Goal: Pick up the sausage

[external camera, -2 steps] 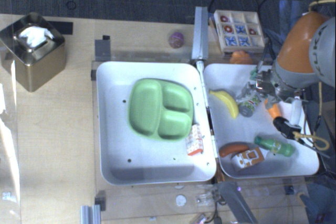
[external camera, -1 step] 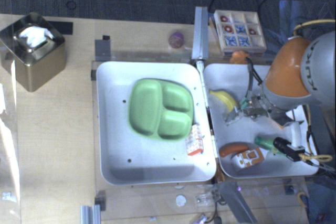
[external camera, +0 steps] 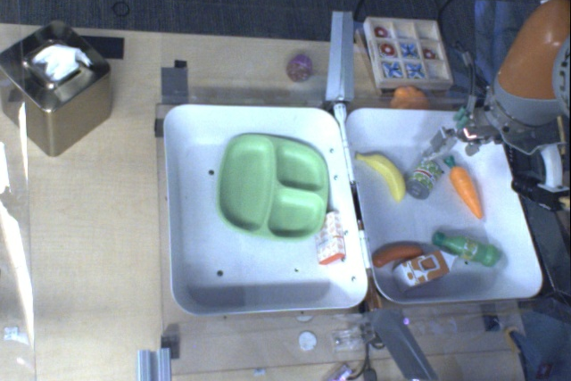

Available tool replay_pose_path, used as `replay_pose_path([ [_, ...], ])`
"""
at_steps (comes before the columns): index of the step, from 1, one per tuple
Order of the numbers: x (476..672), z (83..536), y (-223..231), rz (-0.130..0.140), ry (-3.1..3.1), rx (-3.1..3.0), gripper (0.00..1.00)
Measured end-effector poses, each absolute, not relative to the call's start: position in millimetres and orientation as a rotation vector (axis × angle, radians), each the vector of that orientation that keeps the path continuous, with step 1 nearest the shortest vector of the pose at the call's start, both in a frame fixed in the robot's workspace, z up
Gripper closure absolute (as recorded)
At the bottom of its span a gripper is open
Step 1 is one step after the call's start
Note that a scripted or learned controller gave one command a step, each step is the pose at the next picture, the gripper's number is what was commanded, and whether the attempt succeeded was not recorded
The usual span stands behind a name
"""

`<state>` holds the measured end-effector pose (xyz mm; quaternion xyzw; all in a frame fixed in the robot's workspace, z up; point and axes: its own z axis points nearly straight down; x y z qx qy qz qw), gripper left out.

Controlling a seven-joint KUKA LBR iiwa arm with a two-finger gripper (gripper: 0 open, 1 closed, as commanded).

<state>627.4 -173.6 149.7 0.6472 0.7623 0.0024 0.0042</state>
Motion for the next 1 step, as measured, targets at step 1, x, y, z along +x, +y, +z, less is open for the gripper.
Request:
replay_pose_path([
  [1, 541.3, 166.4, -152.5, 0.005, 2.751, 1.503, 0.00],
])
